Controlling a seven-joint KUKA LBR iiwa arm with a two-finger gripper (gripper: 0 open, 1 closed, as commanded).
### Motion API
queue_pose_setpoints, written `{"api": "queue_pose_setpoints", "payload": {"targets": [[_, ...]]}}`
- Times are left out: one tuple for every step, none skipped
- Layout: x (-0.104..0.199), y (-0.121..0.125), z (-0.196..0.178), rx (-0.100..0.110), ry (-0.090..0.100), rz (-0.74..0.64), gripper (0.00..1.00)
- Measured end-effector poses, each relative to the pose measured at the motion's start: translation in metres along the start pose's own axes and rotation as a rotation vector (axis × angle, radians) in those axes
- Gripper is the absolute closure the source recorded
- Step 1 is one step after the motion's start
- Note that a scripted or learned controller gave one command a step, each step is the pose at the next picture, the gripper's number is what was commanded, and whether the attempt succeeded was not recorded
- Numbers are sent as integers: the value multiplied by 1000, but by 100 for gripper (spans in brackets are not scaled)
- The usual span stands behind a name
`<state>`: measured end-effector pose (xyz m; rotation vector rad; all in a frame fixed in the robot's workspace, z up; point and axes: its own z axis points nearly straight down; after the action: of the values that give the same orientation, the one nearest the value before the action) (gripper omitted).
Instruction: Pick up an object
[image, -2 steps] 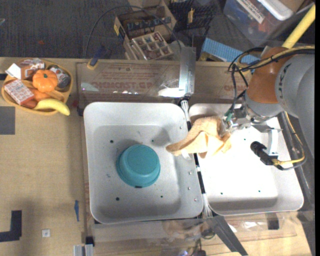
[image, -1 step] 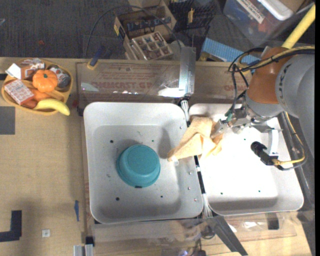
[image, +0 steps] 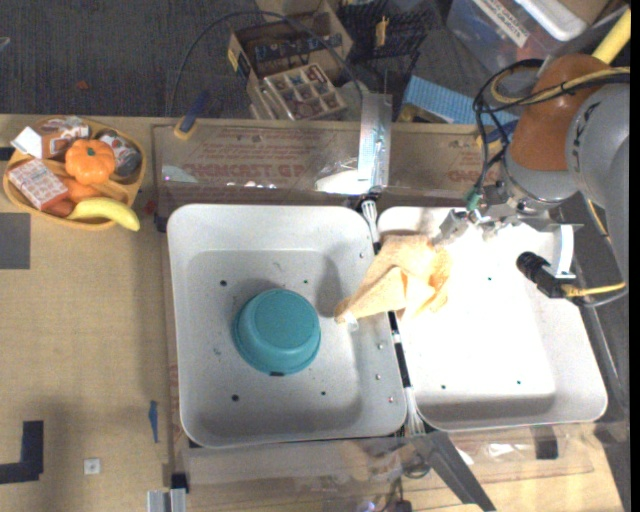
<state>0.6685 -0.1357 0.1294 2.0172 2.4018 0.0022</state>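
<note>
On your far left a dish (image: 70, 185) on the table (image: 80, 350) carries a small pumpkin (image: 90, 160), a banana (image: 105, 211) and little packets whose print is too small to read. Next comes the left bin (image: 200, 400), where a teal bowl (image: 278, 330) sits upside down, apart from everything else. Across the divider between the bins lies a yellow cloth (image: 400, 280), its pointed corner hanging into the left bin and its bulk in the right bin (image: 520, 370). Behind the bins, a cardboard wall (image: 250, 160) bears faded reddish lettering that you cannot make out. At the right, the end effector (image: 452, 226) is at the cloth's upper edge, seemingly touching it; whether it is clenched or released you cannot tell. Judge the pick as unfinished: the cloth rests on the bins, and lifting is all ahead.
</note>
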Motion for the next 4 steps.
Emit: {"api": "queue_pose_setpoints", "payload": {"targets": [[33,-17,36,-10,-4,-130,0],[33,-15,25,-16,-4,-129,100],[33,-15,25,-16,-4,-129,0],[32,-15,13,-21,-6,-128,100]]}}
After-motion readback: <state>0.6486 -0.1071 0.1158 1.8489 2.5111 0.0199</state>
